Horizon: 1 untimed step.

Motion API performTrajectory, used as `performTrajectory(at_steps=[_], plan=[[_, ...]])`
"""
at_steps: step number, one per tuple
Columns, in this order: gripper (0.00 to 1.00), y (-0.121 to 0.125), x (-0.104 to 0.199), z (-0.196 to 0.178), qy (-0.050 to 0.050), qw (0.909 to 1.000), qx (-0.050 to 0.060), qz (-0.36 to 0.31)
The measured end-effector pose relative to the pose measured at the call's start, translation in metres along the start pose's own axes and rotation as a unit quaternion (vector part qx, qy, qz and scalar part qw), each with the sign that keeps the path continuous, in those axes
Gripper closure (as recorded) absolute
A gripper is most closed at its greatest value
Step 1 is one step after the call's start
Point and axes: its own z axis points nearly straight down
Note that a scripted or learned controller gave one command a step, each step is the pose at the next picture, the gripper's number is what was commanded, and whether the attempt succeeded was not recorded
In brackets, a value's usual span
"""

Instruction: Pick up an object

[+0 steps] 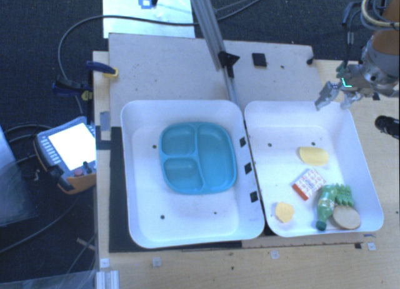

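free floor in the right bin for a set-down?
Right bin: bare floor across its far half, behind the yellow piece. Crowded at the near right corner: red-and-white packet, green bottle, tan disc. Claw hangs above the far rim.

I see blue tray (198,157), three compartments, in left bin (140,219) | grey pole (209,22) slanting over board (162,65) | black block (259,60) on board | pendant (67,151), screen lit, left of bench | blue clamp (100,69) at board's left edge
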Motion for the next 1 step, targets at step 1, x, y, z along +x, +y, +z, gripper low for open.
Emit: performTrajectory(at_steps=[1], plan=[[0.0, 0.0006, 0.0001, -0.0016, 0.0, 1.0, -0.001, 0.0]])
